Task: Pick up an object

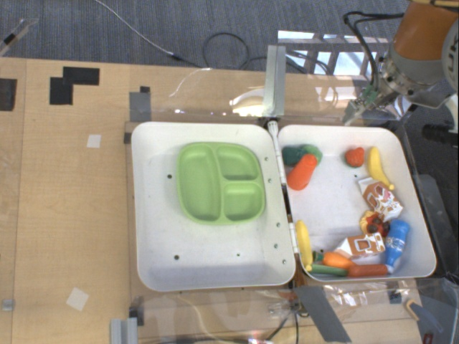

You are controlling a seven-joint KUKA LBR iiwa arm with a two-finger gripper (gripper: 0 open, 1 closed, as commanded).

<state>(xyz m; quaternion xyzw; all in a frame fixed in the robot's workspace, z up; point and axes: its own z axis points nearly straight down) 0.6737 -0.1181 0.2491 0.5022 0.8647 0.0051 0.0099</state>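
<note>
Glossy curved banana (377,167), smooth tray (219,182)

One fixed cam above bench (64,192), angled down, seemingly mid-range.

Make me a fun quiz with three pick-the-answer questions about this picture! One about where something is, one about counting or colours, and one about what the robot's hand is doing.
1. Where is the green divided plate?
A. in the left bin
B. in the right bin
C. on the floor

2. How many bananas lie in the right bin?
A. none
B. two
C. five

3. Where is the gripper now?
A. pressed onto the plate
B. above the far rim of the right bin, carrying nothing visible
C. lifting the blue bottle

Answers:
1. A, the plate sits in the middle of the left bin.
2. B, one banana lies near the far right side, the other banana along the near left wall.
3. B, it hangs over the bin's far edge, and the blue bottle lies in the near right corner.
</note>
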